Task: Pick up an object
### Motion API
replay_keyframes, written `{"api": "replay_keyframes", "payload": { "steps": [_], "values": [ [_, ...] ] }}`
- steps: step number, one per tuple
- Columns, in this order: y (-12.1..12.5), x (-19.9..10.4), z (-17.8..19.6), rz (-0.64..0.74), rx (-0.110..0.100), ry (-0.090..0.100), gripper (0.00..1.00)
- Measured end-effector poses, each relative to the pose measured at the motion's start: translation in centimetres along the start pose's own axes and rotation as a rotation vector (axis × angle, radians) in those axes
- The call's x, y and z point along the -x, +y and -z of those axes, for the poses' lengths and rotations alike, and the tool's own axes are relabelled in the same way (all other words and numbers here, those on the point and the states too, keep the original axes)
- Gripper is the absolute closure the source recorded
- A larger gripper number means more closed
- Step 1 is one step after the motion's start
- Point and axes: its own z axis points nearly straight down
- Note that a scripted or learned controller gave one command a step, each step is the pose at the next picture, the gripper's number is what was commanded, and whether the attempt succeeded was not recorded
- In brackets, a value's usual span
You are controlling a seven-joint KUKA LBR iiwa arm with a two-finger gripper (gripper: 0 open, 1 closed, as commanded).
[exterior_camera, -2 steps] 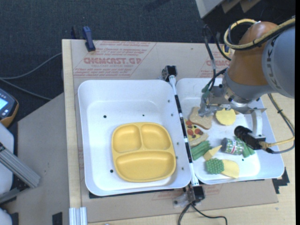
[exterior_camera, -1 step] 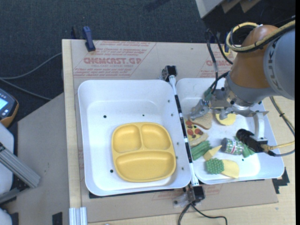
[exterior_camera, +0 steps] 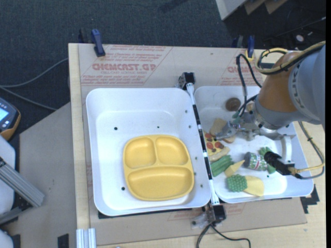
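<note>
**Q:** Where is your gripper right now?

**A:** My gripper (exterior_camera: 231, 132) is low inside the right bin (exterior_camera: 300, 190), reaching in from the bin's right side. My grey arm (exterior_camera: 310, 87) with its orange band (exterior_camera: 276, 94) sits above it. I cannot tell how the gripper stands from this angle; the wrist covers too much of it.

**Q:** What are you working among?

**A:** A scatter of toy food, all placed against the yellow divided plate (exterior_camera: 158, 167) that lies in the left bin (exterior_camera: 103, 112). Just right of the plate, across the seam between the bins, lies a pizza slice (exterior_camera: 214, 146). Below that is a green pea pod piece (exterior_camera: 221, 164), still right of the plate. Farther right of the plate are a small can with a green label (exterior_camera: 254, 161), a bumpy green piece (exterior_camera: 236, 182) and a yellow wedge (exterior_camera: 253, 186) touching it. Up and to the right of the plate, a brown round piece (exterior_camera: 232, 104) lies near the right bin's far wall.

**Q:** And the thing you are after?

**A:** A tan piece (exterior_camera: 219, 125) sits just beside my gripper, up and right of the plate, close to the pizza slice. Whether I am touching it, I cannot tell.
</note>
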Motion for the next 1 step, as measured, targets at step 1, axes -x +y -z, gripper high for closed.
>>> {"api": "replay_keyframes", "payload": {
  "steps": [1],
  "values": [
    [-7.04, 2.47, 0.42, 0.0, -0.001, -0.001, 0.0]
  ]
}}
